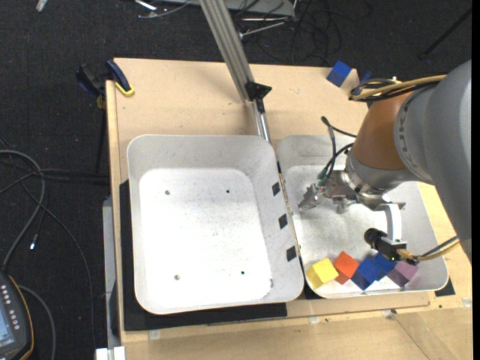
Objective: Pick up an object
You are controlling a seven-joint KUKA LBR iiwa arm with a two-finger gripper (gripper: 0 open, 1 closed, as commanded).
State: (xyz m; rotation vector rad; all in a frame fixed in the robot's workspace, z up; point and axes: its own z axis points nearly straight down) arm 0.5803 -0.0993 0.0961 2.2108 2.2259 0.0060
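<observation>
Fingertips unclear — whether the gripper [311, 199] is spread or closed cannot be told, and nothing shows between them.
It hangs over the right bin's [429, 223] upper-left floor; yellow block [323, 272], orange block [346, 266], blue block [373, 270] and purple block [405, 273] cluster along the bin's near edge — well apart from it.

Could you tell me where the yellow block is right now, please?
The yellow block lies in the right bin, at its near-left corner, directly left of the orange block.
</observation>
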